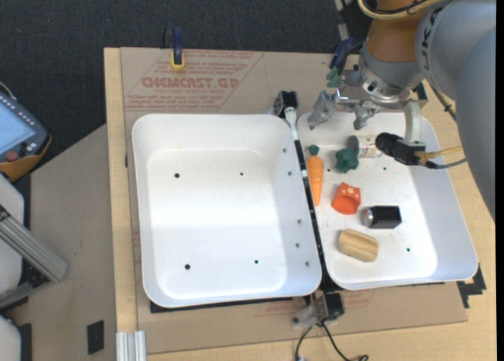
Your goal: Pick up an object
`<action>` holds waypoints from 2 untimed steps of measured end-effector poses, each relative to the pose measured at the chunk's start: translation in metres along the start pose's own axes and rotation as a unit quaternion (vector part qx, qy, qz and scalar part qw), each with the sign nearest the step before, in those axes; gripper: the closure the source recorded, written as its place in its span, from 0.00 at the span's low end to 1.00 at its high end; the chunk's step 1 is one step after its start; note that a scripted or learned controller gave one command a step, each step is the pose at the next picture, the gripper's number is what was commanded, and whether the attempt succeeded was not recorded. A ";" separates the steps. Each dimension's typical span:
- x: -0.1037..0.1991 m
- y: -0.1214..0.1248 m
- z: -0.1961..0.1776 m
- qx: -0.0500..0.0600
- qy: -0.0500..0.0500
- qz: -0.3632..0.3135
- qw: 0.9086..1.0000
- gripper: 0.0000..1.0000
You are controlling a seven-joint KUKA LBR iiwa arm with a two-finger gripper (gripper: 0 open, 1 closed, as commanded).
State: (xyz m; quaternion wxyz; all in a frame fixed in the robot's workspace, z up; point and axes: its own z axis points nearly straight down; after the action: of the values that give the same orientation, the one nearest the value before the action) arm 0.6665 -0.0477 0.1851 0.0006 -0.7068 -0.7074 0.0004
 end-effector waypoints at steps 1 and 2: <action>0.000 0.000 0.000 0.000 0.000 0.000 1.000 0.00; 0.000 0.000 0.000 0.000 0.000 0.000 1.000 0.00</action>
State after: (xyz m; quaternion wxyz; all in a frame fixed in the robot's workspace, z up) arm 0.6665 -0.0477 0.1851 0.0006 -0.7068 -0.7074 0.0004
